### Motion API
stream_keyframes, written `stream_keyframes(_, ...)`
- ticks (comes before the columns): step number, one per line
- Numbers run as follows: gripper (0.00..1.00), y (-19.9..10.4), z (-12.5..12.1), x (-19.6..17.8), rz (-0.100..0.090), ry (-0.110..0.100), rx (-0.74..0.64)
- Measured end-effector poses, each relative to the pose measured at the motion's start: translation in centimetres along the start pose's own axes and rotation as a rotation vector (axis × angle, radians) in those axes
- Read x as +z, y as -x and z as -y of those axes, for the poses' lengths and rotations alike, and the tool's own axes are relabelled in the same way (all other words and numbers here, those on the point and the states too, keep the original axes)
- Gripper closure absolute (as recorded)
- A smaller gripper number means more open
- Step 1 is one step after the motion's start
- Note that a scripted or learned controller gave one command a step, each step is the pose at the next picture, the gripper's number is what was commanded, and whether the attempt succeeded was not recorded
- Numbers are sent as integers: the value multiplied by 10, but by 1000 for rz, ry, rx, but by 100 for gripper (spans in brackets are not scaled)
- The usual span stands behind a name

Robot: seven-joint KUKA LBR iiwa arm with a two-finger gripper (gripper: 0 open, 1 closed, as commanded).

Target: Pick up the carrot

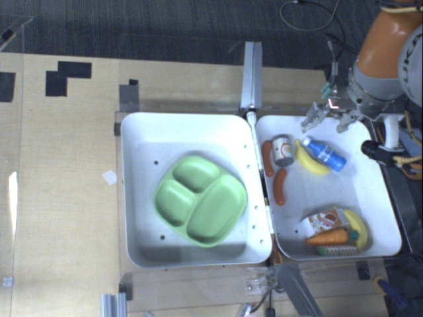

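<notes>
Hovering over the far edge of the right bin [390, 197], the claw [332, 119] hangs with its fingers splayed apart and nothing between them; the carrot [328, 238] lies well away from it, at the near end of the same bin, its length running across the bin floor. That gap is the first worry, to my eye; the arm has a whole bin's length to cross, and a small error in where it comes down would matter, because the carrot is crowded. A snack packet [322, 221] sits touching it on the far side, and a banana [357, 226] curls just beside its right end; fingers dropping astride the carrot could land on the packet or catch the banana instead, or pinch two things at once. The near wall of the bin is close too; a finger might strike it and stop short. Being tapered and smooth-looking, the carrot may roll or squirt out if gripped off centre or near its thin end. Nearer the claw lie a blue bottle [325, 154], a second banana [308, 160], a small can [283, 150] and two sausages [279, 186]; a low sweep could knock them. The left bin [135, 177] holds a green divided plate [201, 199], clear of all this.
</notes>
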State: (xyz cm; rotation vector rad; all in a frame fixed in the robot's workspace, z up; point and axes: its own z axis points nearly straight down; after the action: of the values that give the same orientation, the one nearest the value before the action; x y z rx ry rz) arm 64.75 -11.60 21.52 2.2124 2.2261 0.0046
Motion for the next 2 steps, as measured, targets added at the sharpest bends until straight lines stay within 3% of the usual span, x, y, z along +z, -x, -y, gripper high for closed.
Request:
stream_keyframes(1,0,11,64,76,0,-2,139)
stream_keyframes(2,0,37,65,126,1,6,44)
